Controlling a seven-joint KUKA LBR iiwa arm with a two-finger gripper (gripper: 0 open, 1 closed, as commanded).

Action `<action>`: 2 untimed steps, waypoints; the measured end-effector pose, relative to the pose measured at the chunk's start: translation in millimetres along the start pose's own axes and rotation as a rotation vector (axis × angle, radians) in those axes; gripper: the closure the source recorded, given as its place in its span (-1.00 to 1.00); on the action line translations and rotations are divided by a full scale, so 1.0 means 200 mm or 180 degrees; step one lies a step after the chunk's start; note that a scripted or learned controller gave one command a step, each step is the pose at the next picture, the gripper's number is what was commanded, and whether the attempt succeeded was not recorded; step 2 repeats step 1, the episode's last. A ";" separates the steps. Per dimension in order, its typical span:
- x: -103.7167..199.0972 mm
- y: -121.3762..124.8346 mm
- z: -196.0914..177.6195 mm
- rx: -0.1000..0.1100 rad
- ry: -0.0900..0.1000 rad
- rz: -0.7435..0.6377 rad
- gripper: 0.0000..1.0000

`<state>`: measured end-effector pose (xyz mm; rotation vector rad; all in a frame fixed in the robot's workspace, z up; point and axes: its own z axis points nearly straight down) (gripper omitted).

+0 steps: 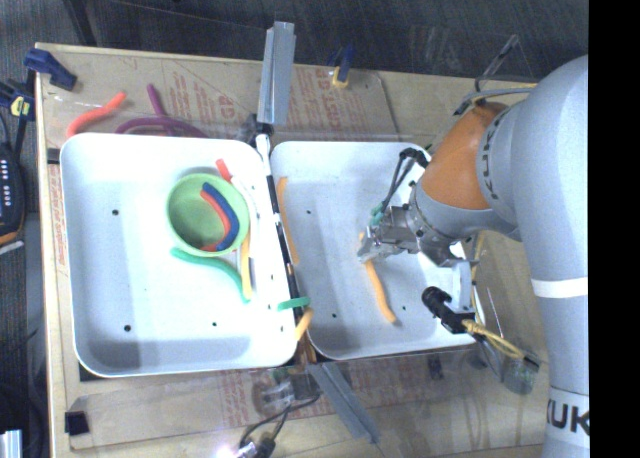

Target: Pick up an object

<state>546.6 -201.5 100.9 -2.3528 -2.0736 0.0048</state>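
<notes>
The gripper (pixel 372 246) (in the right bin (pixel 330 326)) touches an orange stick (pixel 381 294).

smooth white plastic bins (pixel 150 336); matt wooden bench (pixel 200 81); glossy grey arm (pixel 555 176)

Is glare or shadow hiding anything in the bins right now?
Camera view: even light, no harsh glare on either white bin; soft shadow lies along the left bin's near wall. The tool is small and slightly blurred above the orange strip, so its finger state is unreadable.
</notes>
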 end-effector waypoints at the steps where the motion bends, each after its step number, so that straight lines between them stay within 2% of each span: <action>1: 0.17 0.05 -0.52 -0.0011 0.0000 0.0761 1.00; 2: 0.17 0.05 -0.52 -0.0011 0.0000 0.0761 1.00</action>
